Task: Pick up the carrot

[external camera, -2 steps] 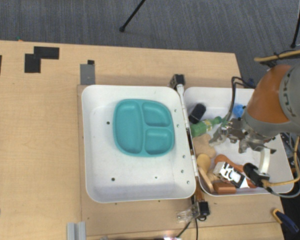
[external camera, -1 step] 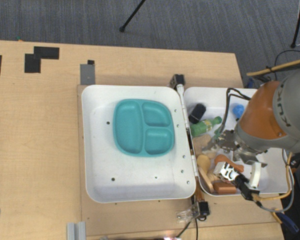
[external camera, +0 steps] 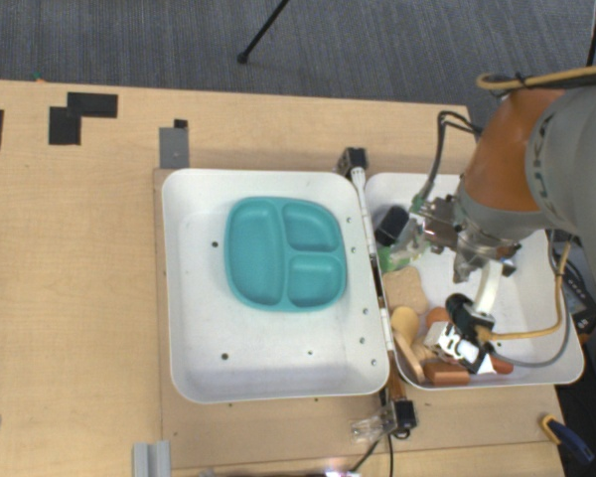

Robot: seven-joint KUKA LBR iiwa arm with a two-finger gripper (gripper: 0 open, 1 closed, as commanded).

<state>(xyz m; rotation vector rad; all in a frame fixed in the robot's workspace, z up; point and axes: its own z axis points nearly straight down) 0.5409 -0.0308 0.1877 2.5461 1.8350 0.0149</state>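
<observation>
The wooden bench (external camera: 70,296) carries two white bins. The gripper (external camera: 457,251) hangs over the right bin (external camera: 536,311), and whether it is apart or together cannot be determined. The probable carrot (external camera: 437,317) lies in that bin among other items, ungrasped. Pickup remains outstanding.

Nothing legible: no words, labels, brands or numbers readable on the worktop (external camera: 70,296), the white bins (external camera: 199,336) or the things inside them.
</observation>
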